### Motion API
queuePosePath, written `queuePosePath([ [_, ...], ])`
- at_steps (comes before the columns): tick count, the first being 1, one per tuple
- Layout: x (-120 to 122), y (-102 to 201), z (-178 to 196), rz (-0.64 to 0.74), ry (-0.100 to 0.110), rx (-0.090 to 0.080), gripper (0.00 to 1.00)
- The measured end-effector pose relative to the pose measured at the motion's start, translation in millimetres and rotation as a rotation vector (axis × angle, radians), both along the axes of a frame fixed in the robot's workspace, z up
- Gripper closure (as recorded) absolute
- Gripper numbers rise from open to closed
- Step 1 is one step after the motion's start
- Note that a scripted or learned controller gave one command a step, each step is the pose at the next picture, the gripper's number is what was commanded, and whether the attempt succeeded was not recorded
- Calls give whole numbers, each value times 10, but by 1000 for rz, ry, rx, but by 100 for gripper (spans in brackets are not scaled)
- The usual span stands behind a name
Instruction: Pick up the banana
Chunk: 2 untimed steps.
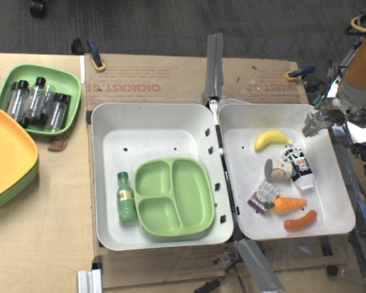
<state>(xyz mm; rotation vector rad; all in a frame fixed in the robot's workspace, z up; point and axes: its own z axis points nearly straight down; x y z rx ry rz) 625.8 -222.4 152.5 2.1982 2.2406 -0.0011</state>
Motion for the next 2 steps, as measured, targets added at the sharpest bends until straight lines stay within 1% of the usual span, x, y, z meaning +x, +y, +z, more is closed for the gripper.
queuePosePath([
  [1, -56, 3, 315, -467, 2, 1, 100],
  [2, 326, 257, -87, -1229, 3, 0, 100],
])
